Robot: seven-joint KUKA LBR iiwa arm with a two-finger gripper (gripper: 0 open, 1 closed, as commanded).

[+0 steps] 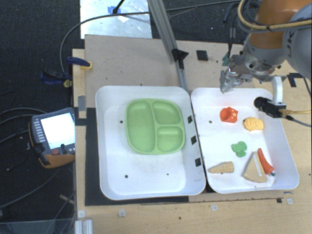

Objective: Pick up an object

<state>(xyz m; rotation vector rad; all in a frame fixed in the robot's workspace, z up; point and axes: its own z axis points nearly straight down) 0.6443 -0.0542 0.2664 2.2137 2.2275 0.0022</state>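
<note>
Nearest the camera, along the front of the right bin (287,145), lay one toy ice-cream cone (221,167) at about seven o'clock in that bin and one tan sandwich wedge (253,170) at five o'clock, with one red chili-like piece (265,161) touching the wedge's right edge. A little farther in, near the bin's centre, sat one green broccoli-like toy (239,148). Beyond it, at about two o'clock, one yellow corn-like piece (253,124) rested just beside one red toy with a yellow star (228,115), which lay at about twelve o'clock. That made six loose toys, any of which could serve as the object to pick up, all in the right bin.

In the left bin (109,145) lay one green divided plate (155,126) with three compartments, none holding anything visible. Two bins stood on the table (122,62).

Farthest back, the hand (227,85) hung over the right bin's far rim at about twelve o'clock, above and just behind the red star toy, carrying nothing that could be seen. Whether its fingers were apart or together could not be told from this angle.

Judging from this, a descent could land on the rim or bare bin floor rather than the toy, since the hand stood off-centre from it. The red toy's closeness to the corn piece might also cause a nudge instead of a grip.
</note>
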